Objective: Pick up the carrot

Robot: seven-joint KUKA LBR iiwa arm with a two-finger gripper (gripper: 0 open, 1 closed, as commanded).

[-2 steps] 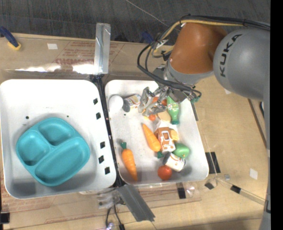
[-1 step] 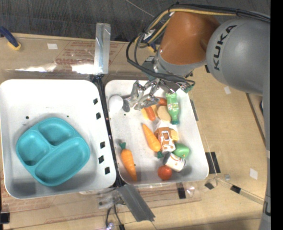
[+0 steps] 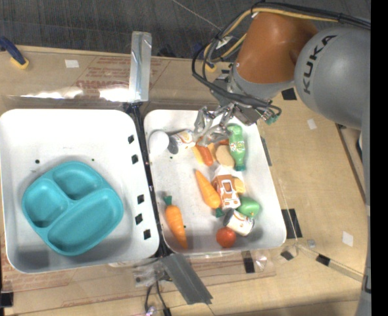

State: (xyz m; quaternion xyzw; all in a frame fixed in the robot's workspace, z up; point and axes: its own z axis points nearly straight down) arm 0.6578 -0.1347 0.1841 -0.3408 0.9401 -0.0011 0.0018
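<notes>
Several orange pieces lie in the right bin (image 3: 156,176), so the entry starts with the likeliest carrot (image 3: 175,222): orange body, green top, near the bin's front-left corner, just beside the left wall, long axis running roughly back to front with the leafy end toward the back. Nothing rests on it; it sits apart from the heap. A second orange carrot-like piece (image 3: 206,188) lies mid-bin, tilted from back-left to front-right, its lower end touching a small carton (image 3: 227,191). A third, shorter orange piece (image 3: 204,154) sits toward the back, just below the gripper (image 3: 210,125). Other contents: green bottle (image 3: 236,145) along the right wall, green item (image 3: 249,207) and red tomato-like ball (image 3: 225,237) near the front-right corner, white round object (image 3: 158,140) at the back-left corner. Gripper: hanging over the back edge of the right bin; whether it is spread or pinching anything I cannot tell, the metal parts being tangled with cables and clutter. Key relation, as judged: the front-left carrot lies well apart from the gripper, toward the front and slightly left, so a grasp would call for travel along the bin's left wall and closing across the carrot's short width. Left bin (image 3: 10,176): one teal divided plate (image 3: 72,206).
</notes>
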